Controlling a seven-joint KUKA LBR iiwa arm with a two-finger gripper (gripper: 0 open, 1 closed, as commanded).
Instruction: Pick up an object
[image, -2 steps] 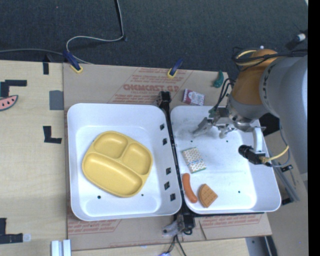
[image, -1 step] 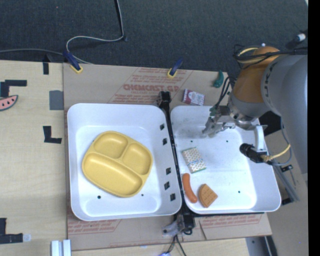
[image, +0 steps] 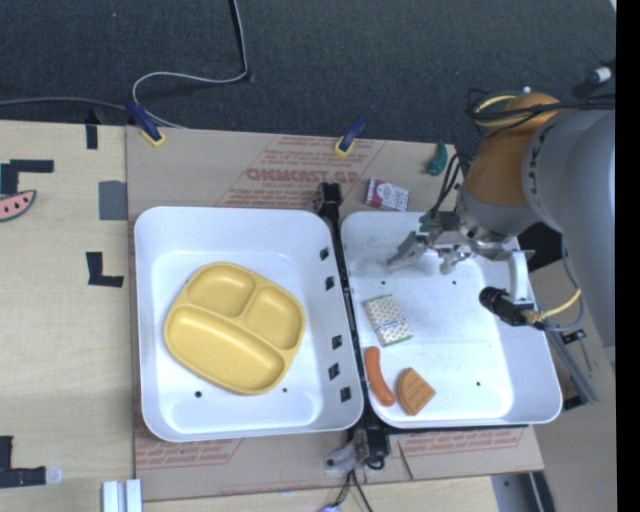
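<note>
The right bin (image: 520, 400) holds three small items. A patterned grey-and-yellow block (image: 387, 319) lies near the middle-left, an orange sausage-shaped piece (image: 377, 375) sits by the left wall, and a tan cracker-like piece (image: 414, 391) lies beside it near the front. My gripper (image: 428, 260) hovers over the back of this bin, up and to the right of the patterned block. It is open with nothing between its fingers (image: 402, 254). The grey arm with its orange band (image: 505, 160) reaches in from the right.
In the left bin (image: 160, 400) lies a yellow divided plate (image: 235, 325). Behind the bins, a small red-and-white packet (image: 386, 194) and a green clip (image: 438, 158) rest on the cardboard. Clamps (image: 349, 139) and a cable (image: 190, 78) sit at the back edge.
</note>
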